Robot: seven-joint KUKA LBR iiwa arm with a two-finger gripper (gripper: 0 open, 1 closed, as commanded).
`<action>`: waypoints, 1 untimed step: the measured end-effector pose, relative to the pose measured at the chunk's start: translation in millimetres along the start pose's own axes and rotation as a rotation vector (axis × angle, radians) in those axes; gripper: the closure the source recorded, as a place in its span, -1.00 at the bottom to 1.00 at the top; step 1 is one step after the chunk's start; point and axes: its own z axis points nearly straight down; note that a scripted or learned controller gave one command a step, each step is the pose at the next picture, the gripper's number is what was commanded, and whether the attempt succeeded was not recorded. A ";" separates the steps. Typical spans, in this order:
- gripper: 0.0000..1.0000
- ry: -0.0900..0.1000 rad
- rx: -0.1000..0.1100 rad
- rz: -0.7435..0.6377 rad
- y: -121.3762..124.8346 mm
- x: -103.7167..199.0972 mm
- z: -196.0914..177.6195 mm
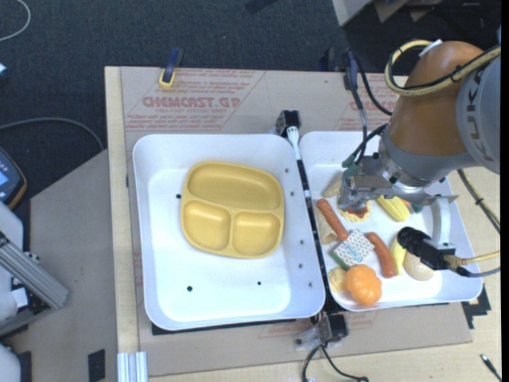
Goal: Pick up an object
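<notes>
Gripper (355, 205) is lowered into right bin (318, 153), at 12 o'clock of the hot dog (332, 219), presumably targeting the toy-food pile; finger state cannot be told.

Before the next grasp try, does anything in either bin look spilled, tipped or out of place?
Nothing stands out. The yellow three-compartment plastic plate lies flat in the left white bin. Toy food, including an orange fruit and two red sausages, lies jumbled inside the right white bin.

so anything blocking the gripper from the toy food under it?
Nothing visible does. The gripper sits low in the right white bin, directly over a small red-and-yellow toy food piece, with no other item between.
</notes>
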 end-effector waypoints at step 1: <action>1.00 0.000 0.001 0.000 -21.7 58.7 0.3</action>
